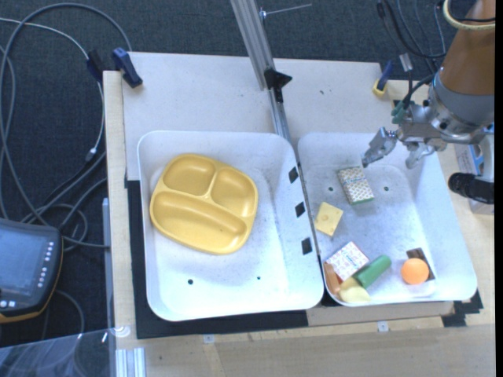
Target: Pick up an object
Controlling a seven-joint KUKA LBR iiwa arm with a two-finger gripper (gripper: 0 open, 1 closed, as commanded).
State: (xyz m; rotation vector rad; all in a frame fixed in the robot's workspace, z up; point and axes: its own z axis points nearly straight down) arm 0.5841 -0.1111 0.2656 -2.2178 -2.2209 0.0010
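My gripper (395,153) hangs over the far side of the right bin (440,210), its two fingers spread apart with nothing between them. Just below and left of it lies a small patterned box (355,184). Further down the bin sit a yellow block (328,218), a checkered white and orange packet (345,259), a green cylinder (372,271), a yellow piece (354,293), an orange ball (415,270) and a small brown block (416,254).
A yellow divided plate (204,203) lies in the left bin (236,281). A slanted metal bar (255,30) runs down to the divider between the bins. Cables and a tablet (23,269) lie off the bench at the left.
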